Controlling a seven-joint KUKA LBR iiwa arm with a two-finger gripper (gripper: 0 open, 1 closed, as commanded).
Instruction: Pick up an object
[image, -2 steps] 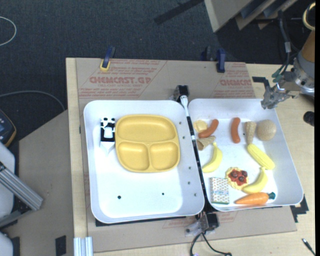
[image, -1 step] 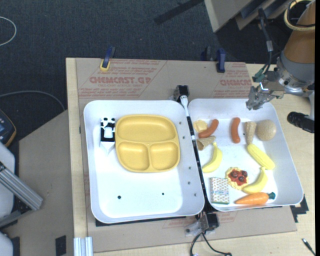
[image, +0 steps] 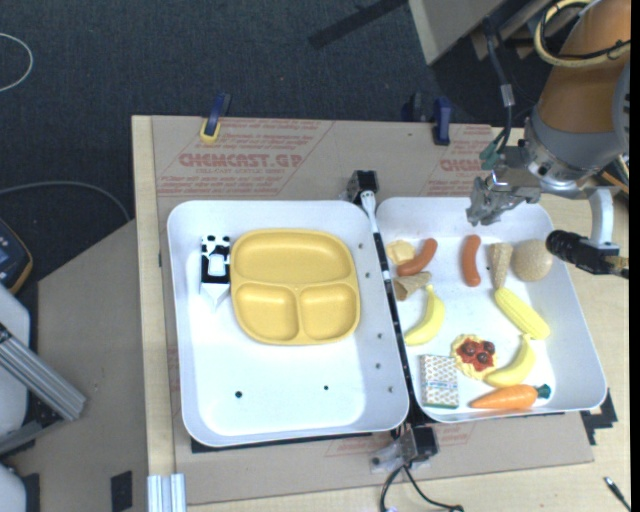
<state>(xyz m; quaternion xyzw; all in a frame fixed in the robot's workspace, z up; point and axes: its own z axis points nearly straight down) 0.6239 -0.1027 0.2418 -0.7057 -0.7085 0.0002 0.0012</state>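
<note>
My gripper hangs over the far edge of the right bin, just above a red sausage. Nothing shows between its fingers. In that bin also lie a second sausage, a banana, two more yellow bananas, a carrot, a brown bun, a small pizza piece and a wrapped white packet.
The left bin holds a yellow divided tray and a small black-and-white item. Clamps sit on the cardboard's far edge. A black bracket juts in at the right.
</note>
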